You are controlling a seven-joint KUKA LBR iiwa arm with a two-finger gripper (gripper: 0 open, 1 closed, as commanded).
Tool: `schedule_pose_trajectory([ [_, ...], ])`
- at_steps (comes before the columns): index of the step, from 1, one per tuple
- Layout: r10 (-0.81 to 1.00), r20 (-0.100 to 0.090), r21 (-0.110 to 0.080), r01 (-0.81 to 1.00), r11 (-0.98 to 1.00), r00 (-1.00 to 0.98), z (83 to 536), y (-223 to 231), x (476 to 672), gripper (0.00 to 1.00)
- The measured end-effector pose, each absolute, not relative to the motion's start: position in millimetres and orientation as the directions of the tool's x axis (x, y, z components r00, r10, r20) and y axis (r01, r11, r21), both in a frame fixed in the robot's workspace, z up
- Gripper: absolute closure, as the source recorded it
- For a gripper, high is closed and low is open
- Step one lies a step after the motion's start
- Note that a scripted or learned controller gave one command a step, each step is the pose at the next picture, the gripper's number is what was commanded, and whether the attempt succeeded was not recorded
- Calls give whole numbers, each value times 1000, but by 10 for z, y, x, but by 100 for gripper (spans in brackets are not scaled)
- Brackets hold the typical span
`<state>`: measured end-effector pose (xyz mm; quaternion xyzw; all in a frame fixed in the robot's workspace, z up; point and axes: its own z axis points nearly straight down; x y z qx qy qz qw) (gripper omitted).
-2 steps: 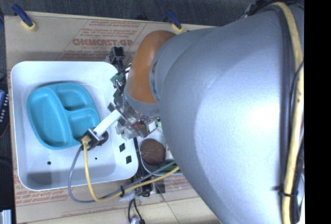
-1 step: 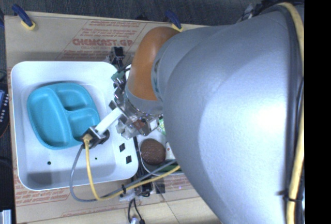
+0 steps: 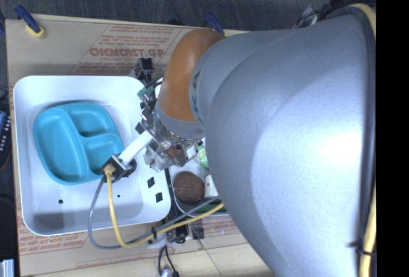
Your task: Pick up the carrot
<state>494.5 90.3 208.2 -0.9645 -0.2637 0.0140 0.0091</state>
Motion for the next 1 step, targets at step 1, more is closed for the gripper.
schedule_pose_trajectory([
  [1, 519, -28, -33, 519, -854, 854, 2173, 918, 4944, 100],
])
